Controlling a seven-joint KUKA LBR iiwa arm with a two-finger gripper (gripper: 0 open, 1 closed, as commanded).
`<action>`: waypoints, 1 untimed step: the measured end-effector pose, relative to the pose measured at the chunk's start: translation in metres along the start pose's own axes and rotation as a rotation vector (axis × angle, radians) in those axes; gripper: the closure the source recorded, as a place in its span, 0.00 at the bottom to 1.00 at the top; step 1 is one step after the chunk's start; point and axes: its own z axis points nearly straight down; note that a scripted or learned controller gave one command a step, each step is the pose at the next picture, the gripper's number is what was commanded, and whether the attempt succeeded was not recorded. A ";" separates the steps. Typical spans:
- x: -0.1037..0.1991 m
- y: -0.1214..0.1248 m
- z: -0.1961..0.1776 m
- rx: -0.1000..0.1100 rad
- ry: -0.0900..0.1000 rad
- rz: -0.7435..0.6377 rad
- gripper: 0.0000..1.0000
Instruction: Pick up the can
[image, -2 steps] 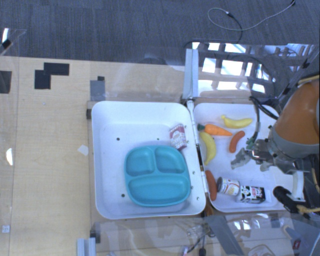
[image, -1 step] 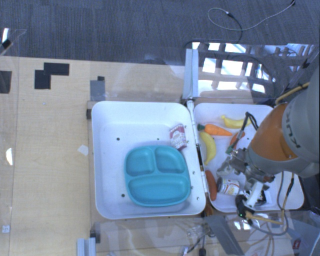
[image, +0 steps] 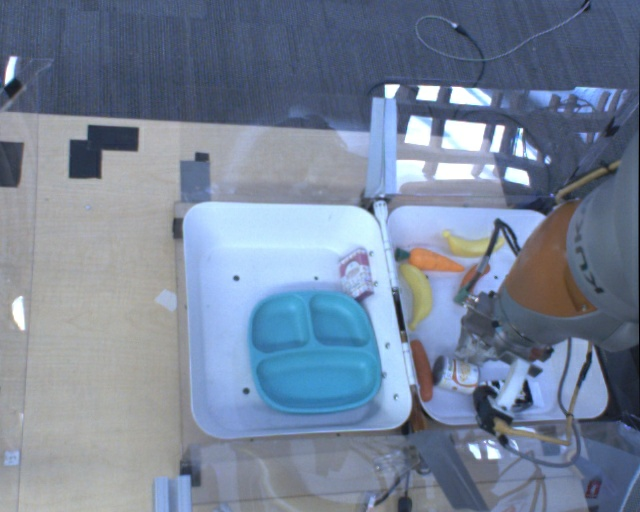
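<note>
A small red and white can (image: 355, 273) lies in the left bin (image: 215, 300), against its right wall, just above the upper right corner of the teal plate (image: 314, 351). My gripper (image: 470, 352) is low over the near part of the right bin (image: 590, 400), well to the right of the can. It hangs just above a white and orange object (image: 461, 375). The arm's body hides what is under the wrist.
In the right bin lie two bananas (image: 416, 292) (image: 468, 243), a carrot (image: 437, 261) and a red pepper-like piece (image: 422, 369) by the left wall. The divider wall between the bins stands between gripper and can. Cables hang at the bench's near edge.
</note>
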 end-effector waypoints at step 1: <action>0.000 0.000 0.000 0.000 0.000 0.000 0.00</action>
